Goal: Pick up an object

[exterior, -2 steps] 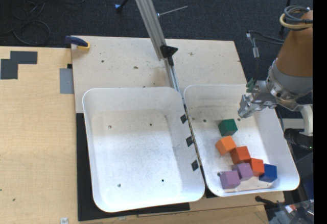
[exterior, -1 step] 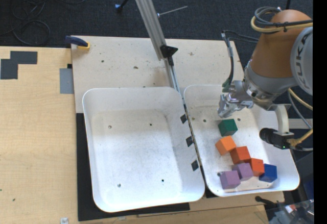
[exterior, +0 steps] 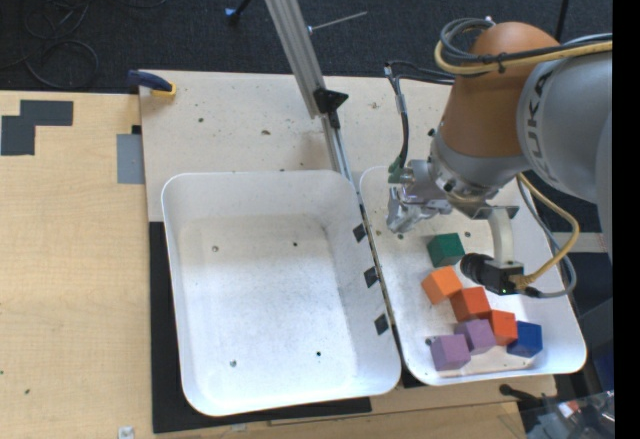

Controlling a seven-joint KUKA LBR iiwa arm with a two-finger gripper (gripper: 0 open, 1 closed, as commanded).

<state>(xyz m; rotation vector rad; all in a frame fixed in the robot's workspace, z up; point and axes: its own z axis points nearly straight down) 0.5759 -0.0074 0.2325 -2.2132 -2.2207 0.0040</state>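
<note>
The gripper (exterior: 402,217) hangs over the upper part of the right bin (exterior: 570,352), near its left wall; whether it is parted or closed cannot be told. Nothing is seen held in it. The green block (exterior: 446,249) lies just beside it, lower right. Further down lie an orange block (exterior: 441,284), a red-orange block (exterior: 470,304), two purple blocks (exterior: 450,351) and a blue block (exterior: 526,339). The left bin (exterior: 180,227) sits alongside.

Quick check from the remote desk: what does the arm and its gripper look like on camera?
The arm is grey with a rounded orange band above the wrist and dark lettering on its side. Black and yellowish cables loop around it. The gripper is small, metallic silver-grey.
</note>
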